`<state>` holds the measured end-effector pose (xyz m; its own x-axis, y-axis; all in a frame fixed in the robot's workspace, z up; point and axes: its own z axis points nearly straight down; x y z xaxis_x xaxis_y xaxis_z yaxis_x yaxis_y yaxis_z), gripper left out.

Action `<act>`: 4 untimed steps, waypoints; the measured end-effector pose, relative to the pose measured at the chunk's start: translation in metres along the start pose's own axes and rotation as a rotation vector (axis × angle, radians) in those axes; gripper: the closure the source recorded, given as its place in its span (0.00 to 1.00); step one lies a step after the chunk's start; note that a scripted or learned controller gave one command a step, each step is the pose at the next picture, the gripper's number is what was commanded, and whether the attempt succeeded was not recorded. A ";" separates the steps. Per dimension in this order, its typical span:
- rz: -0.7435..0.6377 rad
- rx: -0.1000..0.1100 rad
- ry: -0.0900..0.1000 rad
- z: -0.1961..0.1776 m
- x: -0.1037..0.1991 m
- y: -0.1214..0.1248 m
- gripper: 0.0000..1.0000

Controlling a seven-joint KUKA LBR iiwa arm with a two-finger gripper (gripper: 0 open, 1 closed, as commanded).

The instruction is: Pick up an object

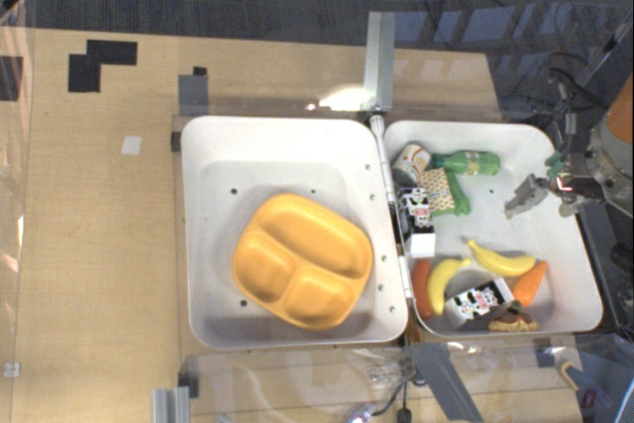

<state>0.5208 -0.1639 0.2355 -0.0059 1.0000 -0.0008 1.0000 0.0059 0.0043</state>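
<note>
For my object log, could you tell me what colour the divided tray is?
Yellow-orange; the divided tray shows in the camera view.

Arm body: you see an orange band (621, 119) at the frame's right margin | pincer (540, 191): grey metal fingers, one pale finger (522, 196) angled | wrist block: dark grey, small red-lit spot and green mark | dark cables (567, 79) looped above it
</note>
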 end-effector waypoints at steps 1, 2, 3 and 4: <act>-0.096 -0.018 -0.004 0.131 -0.042 -0.027 0.00; 0.029 -0.021 -0.003 0.135 -0.042 0.004 0.00; -0.018 -0.030 -0.008 0.136 -0.042 0.000 0.00; -0.285 -0.034 -0.019 0.135 -0.046 0.003 0.00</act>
<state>0.5248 -0.2100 0.1005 -0.2859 0.9579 -0.0257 0.9574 0.2867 0.0352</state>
